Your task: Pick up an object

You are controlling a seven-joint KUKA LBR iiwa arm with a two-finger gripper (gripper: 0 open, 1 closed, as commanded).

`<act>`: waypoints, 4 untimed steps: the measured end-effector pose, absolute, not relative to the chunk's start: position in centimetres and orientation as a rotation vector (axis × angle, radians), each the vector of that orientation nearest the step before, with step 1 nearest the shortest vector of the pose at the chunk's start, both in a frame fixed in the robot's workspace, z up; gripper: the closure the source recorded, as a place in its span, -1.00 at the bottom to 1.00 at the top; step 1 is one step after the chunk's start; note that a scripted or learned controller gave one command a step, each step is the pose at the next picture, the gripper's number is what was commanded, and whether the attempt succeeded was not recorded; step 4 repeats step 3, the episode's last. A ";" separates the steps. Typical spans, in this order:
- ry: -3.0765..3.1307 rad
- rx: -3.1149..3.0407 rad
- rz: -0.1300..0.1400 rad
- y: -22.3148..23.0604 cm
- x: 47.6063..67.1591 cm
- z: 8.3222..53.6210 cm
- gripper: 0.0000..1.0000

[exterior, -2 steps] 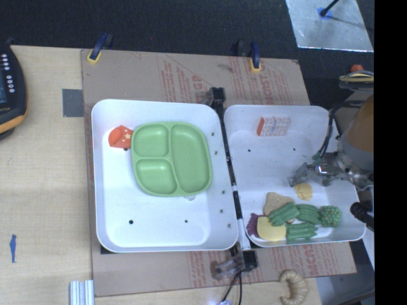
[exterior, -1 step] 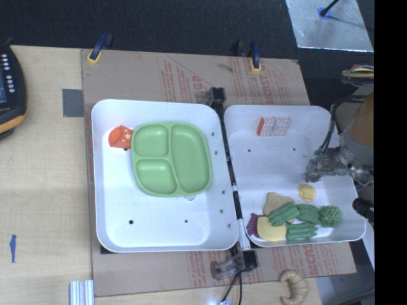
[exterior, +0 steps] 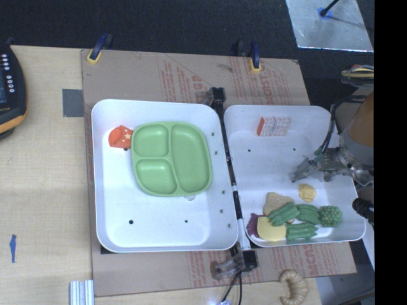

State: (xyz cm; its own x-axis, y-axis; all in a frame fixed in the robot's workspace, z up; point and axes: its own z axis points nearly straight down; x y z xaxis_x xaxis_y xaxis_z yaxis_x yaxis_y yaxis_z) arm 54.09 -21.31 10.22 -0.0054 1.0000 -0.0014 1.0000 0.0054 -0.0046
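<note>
Wooden bench (exterior: 44, 189) (cardboard-topped) against dark floor (exterior: 159, 11).

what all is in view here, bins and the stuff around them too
bins: 2, white, side by side on the board
plate: 1, green, three compartments, in the left bin
red toy: 1, red with a yellow star, left bin, at the plate's left edge
card: 1, orange and white, right bin, far side
yellow piece: 1, pale yellow, right bin, just below the gripper
toy food pile: several, green, tan, yellow, purple, right bin's near edge
clamps: 2, blue and yellow, board's far edge
pendant: 1, black and orange, view's left edge
curled thing: 1, tan, on the board below the right bin
gripper: 1, grey, over the right bin
</note>
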 end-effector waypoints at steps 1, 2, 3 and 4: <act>-2.232 -2.217 -0.002 -21.2 61.4 9.2 -1.00; -2.230 -2.217 -0.002 -19.9 65.9 9.3 -1.00; -2.213 -2.223 0.006 -21.4 52.1 18.2 -1.00; -2.213 -2.223 0.006 -21.4 52.1 18.2 -1.00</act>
